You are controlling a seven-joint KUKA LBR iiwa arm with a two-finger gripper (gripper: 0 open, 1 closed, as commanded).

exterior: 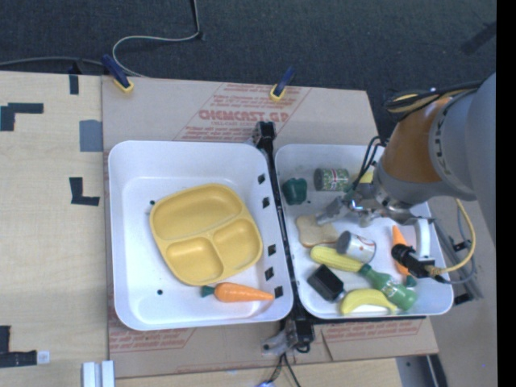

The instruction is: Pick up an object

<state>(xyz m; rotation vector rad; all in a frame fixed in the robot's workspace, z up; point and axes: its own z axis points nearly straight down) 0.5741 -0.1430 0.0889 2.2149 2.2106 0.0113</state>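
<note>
My gripper (343, 210) hangs low over the middle of the right bin (439, 301), just above a tan bread-shaped piece (310, 232). Nothing shows held in it. Around it lie a green pepper (294, 189), a small green-labelled can (330, 178), a silver cup (357, 247) and a yellow corn cob (334, 258). Nearer the front are a black block (325, 282), a banana (367, 301) and a green bottle (391, 287). The arm covers the bin's right rear part.
The left bin (129, 216) holds a yellow divided plate (205, 232) and an orange carrot (238, 293) at its front. A black divider (270, 208) runs between the bins. Cardboard lies beneath both bins.
</note>
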